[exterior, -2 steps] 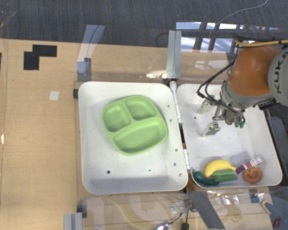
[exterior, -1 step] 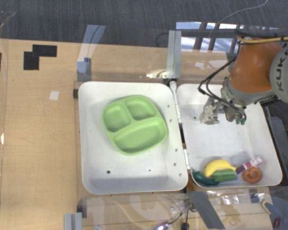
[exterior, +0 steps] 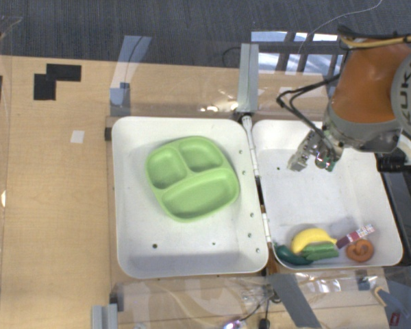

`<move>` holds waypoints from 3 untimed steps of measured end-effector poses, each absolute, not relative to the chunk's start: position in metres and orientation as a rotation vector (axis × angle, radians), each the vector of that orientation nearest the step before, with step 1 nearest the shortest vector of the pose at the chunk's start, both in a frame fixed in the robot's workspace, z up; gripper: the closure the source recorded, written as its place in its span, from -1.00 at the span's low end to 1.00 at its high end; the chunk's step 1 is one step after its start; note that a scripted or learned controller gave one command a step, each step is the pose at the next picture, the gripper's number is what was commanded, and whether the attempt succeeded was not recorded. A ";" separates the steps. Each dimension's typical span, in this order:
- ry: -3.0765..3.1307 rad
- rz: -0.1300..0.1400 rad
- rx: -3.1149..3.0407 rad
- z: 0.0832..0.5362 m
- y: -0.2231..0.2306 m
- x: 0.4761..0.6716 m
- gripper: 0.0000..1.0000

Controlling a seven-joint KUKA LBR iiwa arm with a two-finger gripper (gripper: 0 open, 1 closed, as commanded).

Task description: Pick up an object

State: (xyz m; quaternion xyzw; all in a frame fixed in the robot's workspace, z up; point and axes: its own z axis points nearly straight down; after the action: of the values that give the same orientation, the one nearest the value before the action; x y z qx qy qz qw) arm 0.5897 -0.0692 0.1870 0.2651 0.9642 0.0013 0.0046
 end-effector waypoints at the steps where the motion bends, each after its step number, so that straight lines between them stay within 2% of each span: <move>1: 2.835 0.005 1.336 0.228 -0.030 0.603 1.00; 2: 2.874 0.006 1.245 0.346 -0.029 0.568 1.00; 3: 2.895 0.003 1.199 0.344 -0.049 0.619 1.00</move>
State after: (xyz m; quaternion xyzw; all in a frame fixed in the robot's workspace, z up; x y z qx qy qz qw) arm 0.6187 -0.0487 0.3436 0.3827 0.9239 0.0011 0.0039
